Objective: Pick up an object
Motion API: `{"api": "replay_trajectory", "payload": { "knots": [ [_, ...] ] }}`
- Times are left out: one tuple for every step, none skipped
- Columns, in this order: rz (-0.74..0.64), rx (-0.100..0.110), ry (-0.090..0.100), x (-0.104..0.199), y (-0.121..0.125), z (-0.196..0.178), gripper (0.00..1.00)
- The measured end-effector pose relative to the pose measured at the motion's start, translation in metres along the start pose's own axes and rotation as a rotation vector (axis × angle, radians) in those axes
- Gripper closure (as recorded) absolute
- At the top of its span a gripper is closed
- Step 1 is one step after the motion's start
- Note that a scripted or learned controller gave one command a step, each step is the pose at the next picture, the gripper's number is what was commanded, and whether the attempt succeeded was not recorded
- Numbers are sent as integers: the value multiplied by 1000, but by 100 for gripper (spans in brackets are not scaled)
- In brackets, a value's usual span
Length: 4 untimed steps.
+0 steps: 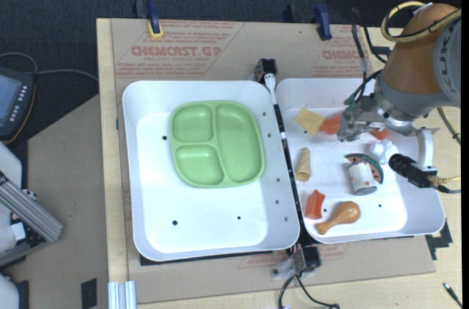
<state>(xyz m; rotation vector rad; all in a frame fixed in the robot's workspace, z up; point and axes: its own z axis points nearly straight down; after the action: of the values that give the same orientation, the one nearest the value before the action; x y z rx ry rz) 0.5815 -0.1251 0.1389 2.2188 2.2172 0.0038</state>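
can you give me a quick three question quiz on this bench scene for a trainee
1. True or false: the pale green three-compartment plastic plate lies in the left white bin.
2. Which item lies nearest the front edge of the right white bin?
A. the tan toy drumstick
B. the yellow cheese wedge
C. the beige rolled cone
3. Fill in: the arm's tool hangs over the ___ bin.

Key:
1. true
2. A
3. right
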Motion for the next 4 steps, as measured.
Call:
{"api": "replay_trajectory", "payload": {
  "knots": [
    [-2, -1, 0, 9, -2, -50, 100],
    [-2, -1, 0, 9, 0, -89, 100],
    [-6, 6, 5, 61, -16, -98, 100],
    [-6, 9, 4, 116, -44, -98, 100]
  ]
}}
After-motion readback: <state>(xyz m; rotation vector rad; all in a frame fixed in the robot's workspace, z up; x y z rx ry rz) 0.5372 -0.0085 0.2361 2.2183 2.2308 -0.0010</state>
